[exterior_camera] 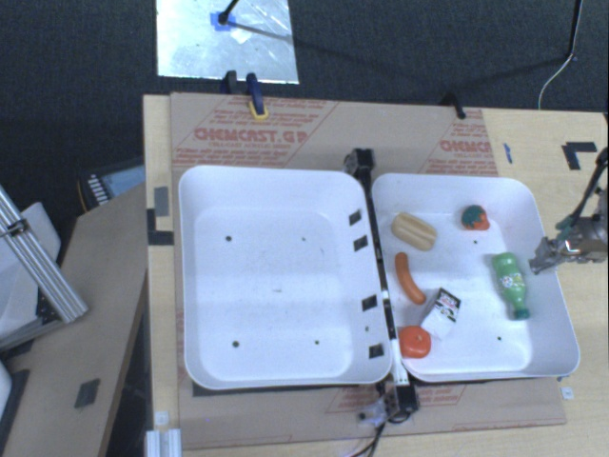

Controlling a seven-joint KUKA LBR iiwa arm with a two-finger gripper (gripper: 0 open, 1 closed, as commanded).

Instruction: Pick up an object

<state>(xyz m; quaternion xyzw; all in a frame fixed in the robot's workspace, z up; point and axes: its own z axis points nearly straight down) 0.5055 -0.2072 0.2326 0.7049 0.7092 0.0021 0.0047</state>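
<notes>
While no single item is designated, the green bottle (511, 285) is sitting nearest the arm and is serving here as the landmark and likeliest target. It is lying on its side against the outer wall of the right bin (552, 350), cap end pointing toward the near rim. The gripper (561, 248) is hanging just beyond that wall, beside the bottle's upper end, at the frame's edge; whether it is released or clenched cannot be told, and nothing is showing within it.

Working outward from the bottle: a small white box with dark print (442, 310) is lying near it toward the bin divider, and an orange-red piece (415, 342) is resting just past that box at the divider. A sausage (410, 278) is lying farther across, with a tan bun (415, 230) beyond it. A small green-and-orange item (475, 218) is sitting near the bin's far corner, above the bottle. The left bin (276, 284) is lying well apart, across the divider.

Risks, as judged: 3 are standing out. The bottle is hugging the wall, so a descending finger is liable to strike the rim. Its rounded body is likely to roll or squirt free under an off-centre pinch. The gripper is standing outside the bin, so any straight descent is landing on the bench.
</notes>
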